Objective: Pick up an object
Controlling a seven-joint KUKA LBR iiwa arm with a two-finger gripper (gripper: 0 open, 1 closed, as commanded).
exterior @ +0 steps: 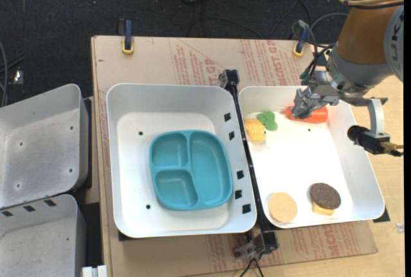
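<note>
The tool [307,102] sits low on the orange piece [313,115] in the right bin [359,160] — grip state unclear; centre it, then lift straight.

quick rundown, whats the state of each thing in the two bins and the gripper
tray: flat in the left bin, compartments bare
orange item: lying at the right bin's far edge, gripper on it
gripper: down over the orange item
corn: lying by the divider
green item: touching the corn
tan disc: flat, near edge
brown cookie: on its own, beside the disc
</note>
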